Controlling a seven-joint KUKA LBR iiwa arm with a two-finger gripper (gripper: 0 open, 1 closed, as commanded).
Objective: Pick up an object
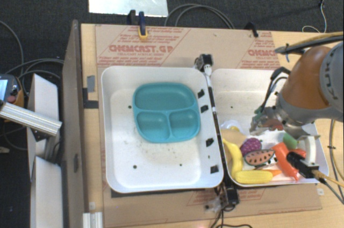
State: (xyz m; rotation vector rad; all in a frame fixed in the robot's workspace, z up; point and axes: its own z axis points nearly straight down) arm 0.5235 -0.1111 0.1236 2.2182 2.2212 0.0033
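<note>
My gripper [262, 121] hangs low over the middle of the right bin [239, 87], just above the pile of toy food along the bin's front edge. Closest to it is a purple bunch of grapes [251, 144], slightly in front and to the left. A watermelon slice [259, 157] lies beside the grapes. A yellow banana [233, 152] rests against the bin's left wall, and another yellow piece [252, 176] lies at the front. An orange carrot [284, 160] and a green piece [290, 141] sit partly under the arm. I see nothing held.
The left bin [121, 114] holds a teal divided tray [165, 112]. A black-clipped divider [209, 108] separates the two bins. The grey arm with its orange band [309, 82] covers the right bin's right side. Cables trail around the bench.
</note>
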